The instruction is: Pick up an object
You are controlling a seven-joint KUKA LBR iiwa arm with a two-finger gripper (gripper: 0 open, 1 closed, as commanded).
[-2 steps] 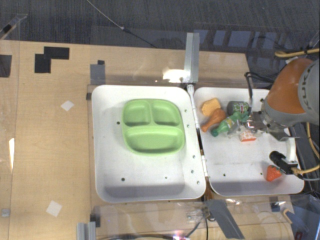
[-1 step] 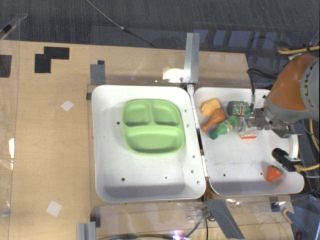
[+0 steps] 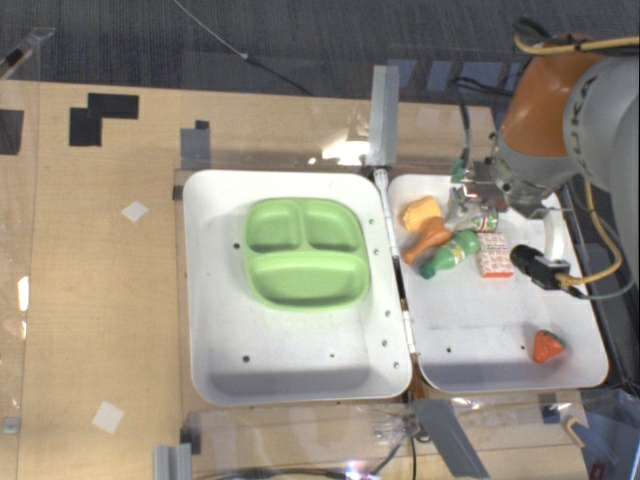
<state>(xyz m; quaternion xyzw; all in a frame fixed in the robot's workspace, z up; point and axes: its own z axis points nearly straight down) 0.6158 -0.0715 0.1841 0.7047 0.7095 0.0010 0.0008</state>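
White plastic forms the two shallow bins, and the right bin (image 3: pixel 500 353) is taken as the landmark. Just beside it on its left, the left bin (image 3: pixel 230 358) is seen, holding a green divided plate (image 3: pixel 303 253) near its middle. Over the upper part of the right bin the gripper (image 3: pixel 468 211) is lowered above a cluster of toys. Whether anything is gripped cannot be told, since its tips are lost among the objects. Within the right bin, an orange bread-like piece (image 3: pixel 420 211) is placed toward the upper left, with a carrot (image 3: pixel 427 240) just below it and a green vegetable (image 3: pixel 447 256) touching the carrot. A small red-and-white carton (image 3: pixel 493 258) is set near the bin's centre. A strawberry (image 3: pixel 546 347) is found well apart, near the lower right corner.
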